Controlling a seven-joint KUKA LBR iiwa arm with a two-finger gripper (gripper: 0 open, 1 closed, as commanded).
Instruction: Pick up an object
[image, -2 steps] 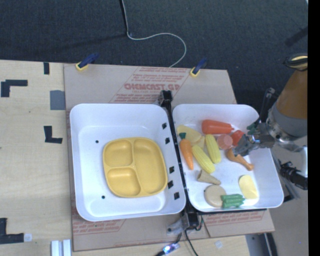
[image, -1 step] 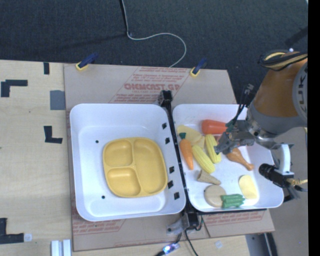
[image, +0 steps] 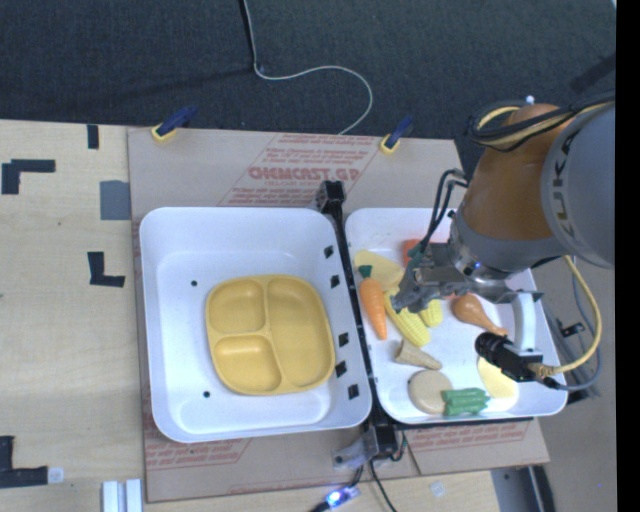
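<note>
My gripper (image: 412, 293) hangs low over the middle of the right bin (image: 530, 405), right above a yellow corn cob (image: 414, 323). Just left of it lies an orange carrot (image: 373, 308), with a pale yellow piece (image: 377, 268) behind that. A small red piece (image: 411, 246) peeks out beside the wrist. To the right of the gripper rests a brown drumstick (image: 477, 311). Nearer the front edge sit a tan cone (image: 416, 355), a round beige biscuit (image: 427, 391), a green piece (image: 463, 402) and a yellow lemon-like piece (image: 498, 381).
The left bin (image: 165, 300) holds a yellow divided plate (image: 270, 333). A black divider with clips (image: 345, 300) runs between the bins. The arm's orange band and grey body (image: 520, 200) cover the right bin's far right corner. Cables (image: 520, 362) trail along its right side.
</note>
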